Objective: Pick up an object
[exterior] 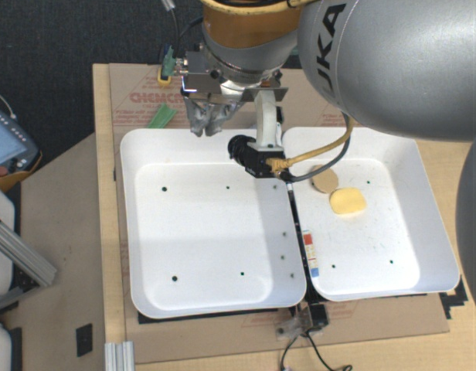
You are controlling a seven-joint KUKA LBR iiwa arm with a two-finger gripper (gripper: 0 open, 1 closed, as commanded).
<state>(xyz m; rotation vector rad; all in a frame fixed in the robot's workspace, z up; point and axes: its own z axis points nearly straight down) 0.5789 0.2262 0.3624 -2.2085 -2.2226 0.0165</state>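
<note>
While the grey arm [400, 45] reaches in from the right, the camera view looks down on a tan desk [64, 199] with dark floor [52, 29] behind it. A printed cardboard sheet [114, 99] lies on the desk and carries two white bins side by side, the left bin [199, 238] and the right bin [377, 246]. The gripper [207, 126] hangs over the far rim of the left bin, well apart from the things to pick. From this angle I cannot tell whether it is clenched or released. Two discs lie in the far part of the right bin: a yellow disc [348, 202] and, touching its far-left edge, a tan disc [323, 182]. One small strip with red and blue marks [309, 252] lies along that bin's left wall. One green scrap [162, 116] rests on the cardboard just left of the gripper. A blue screen [2, 141] and a metal rail [22, 253] sit at the left edge.
</note>
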